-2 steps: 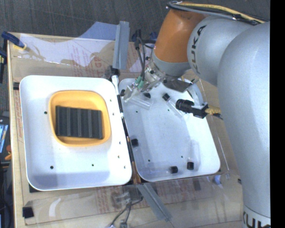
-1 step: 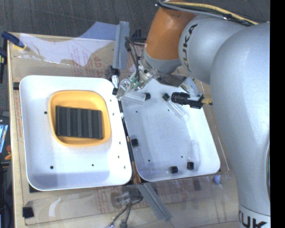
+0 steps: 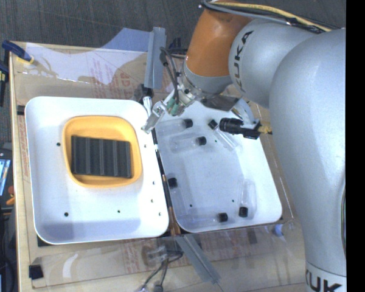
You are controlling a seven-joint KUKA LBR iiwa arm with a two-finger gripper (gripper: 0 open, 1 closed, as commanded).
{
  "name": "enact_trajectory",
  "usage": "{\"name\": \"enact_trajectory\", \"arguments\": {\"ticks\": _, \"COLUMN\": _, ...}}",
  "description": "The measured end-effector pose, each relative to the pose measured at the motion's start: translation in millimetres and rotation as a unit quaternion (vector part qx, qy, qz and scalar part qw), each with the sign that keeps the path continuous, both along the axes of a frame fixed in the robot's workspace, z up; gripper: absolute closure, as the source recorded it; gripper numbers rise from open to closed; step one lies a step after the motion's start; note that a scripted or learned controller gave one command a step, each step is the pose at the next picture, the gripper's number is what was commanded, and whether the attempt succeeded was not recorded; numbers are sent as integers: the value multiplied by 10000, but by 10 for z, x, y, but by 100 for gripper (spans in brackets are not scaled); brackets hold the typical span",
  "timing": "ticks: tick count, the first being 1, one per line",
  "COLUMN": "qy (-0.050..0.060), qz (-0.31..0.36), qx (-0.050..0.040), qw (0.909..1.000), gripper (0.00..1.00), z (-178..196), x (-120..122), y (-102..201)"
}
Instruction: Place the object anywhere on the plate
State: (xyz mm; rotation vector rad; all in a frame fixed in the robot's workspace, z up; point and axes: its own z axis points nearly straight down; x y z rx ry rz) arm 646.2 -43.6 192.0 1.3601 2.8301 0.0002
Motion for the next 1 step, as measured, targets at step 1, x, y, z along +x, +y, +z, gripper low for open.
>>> {"name": "enact_trajectory", "arguments": {"ticks": 1, "qy": 1, "qz": 212, "qx": 4, "qw": 9998, "gripper": 0, "z": 256, "x": -88, "y": 365}}
